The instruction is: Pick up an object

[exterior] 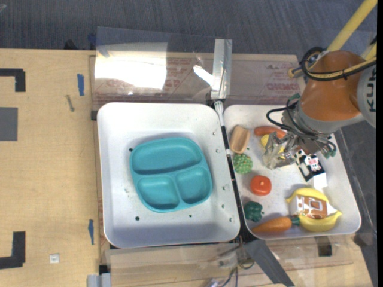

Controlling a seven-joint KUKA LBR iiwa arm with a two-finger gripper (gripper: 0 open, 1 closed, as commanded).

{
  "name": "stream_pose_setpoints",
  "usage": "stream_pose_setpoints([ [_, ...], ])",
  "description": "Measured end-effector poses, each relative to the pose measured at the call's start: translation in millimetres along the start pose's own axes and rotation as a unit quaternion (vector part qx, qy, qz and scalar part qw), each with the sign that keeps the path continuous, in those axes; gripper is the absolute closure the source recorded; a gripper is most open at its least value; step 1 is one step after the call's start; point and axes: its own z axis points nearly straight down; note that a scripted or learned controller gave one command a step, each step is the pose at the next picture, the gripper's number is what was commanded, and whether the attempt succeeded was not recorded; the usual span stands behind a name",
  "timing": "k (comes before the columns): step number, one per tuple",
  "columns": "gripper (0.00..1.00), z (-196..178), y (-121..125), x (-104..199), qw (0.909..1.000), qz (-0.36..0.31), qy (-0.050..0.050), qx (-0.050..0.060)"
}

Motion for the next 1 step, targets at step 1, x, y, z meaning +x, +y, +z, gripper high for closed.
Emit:
stream_pose_setpoints([
  [1,0.0,1.0,0.3,0.4,1.0,0.0,0.001,-0.001],
])
